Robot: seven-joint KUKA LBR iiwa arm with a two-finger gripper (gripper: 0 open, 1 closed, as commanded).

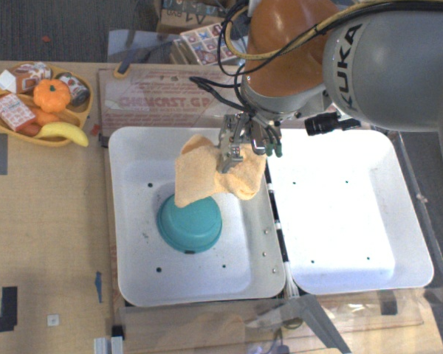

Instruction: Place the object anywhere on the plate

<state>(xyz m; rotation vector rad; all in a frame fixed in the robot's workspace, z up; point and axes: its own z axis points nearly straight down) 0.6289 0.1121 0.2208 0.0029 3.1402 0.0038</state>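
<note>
Tool (240,150) is hanging over the back part of the left bin (129,271), and its fingers seem to pinch the yellow cloth (199,175) near its upper edge, so I judge it is holding the cloth, though the grip point is small and partly hidden. From there the cloth hangs down and spreads to the left, and its lower edge overlaps the back rim of the teal plate (192,226), which lies in the middle of the same bin. I think the cloth is held high like this so it can be carried over the plate and let down on it; for now most of it is behind the plate. The right bin (347,212) is beside, touching the left one. Both stand on a wooden counter (44,220), where a yellow bowl of toy food (38,105) sits at the far left corner.
</note>
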